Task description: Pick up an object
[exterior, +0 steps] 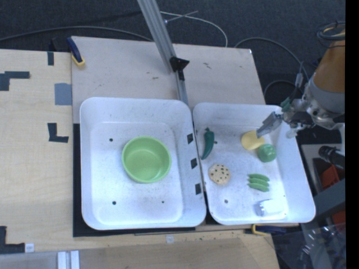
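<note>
The end effector [268, 127] hangs over the right bin's [235, 214] far right corner, its grip state unreadable, seemingly touching the yellow object [251, 141] (beside a green ball [267, 152]); centre squarely before descending.

The arm [328, 77] is cut off by the right edge of the picture, so just its orange band and grey wrist are seen. The fingers [268, 128] reach over the right bin [224, 114] near its right edge, and they cover part of the yellow thing [251, 142]; if they touch it or stand apart is not clear. The small white thing [269, 207] near the front right corner of this bin is too blurred to name. Dark things beside the bench at the lower right corner are also unclear.
</note>
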Motion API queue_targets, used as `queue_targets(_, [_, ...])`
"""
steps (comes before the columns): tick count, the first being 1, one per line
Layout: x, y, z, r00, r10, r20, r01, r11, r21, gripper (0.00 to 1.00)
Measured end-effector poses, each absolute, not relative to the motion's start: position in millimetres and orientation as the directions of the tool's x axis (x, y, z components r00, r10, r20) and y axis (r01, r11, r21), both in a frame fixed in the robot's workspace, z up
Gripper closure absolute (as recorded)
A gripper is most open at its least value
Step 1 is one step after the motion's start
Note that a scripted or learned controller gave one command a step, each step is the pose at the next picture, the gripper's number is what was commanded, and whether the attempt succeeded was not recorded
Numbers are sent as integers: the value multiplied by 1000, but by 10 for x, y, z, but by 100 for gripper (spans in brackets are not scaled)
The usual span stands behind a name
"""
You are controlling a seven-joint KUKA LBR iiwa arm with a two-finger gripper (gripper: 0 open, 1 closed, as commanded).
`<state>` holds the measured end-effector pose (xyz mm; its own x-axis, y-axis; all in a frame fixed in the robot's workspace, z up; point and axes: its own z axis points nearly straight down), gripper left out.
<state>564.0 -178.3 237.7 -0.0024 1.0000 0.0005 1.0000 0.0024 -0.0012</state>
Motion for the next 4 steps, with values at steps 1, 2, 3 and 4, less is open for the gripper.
queue_targets(1, [5640,-1783,2377,-2,1000,1,1000,2,-2,0])
queue_targets(2, [5643,-1803,1938,-1,1000,0,1000,1,-5,0])
queue_targets(3, [5579,-1798,1308,-1,1000,1,1000,1,-7,0])
queue_targets(4, [5577,-1793,869,-2,1000,-1,1000,2,-2,0])
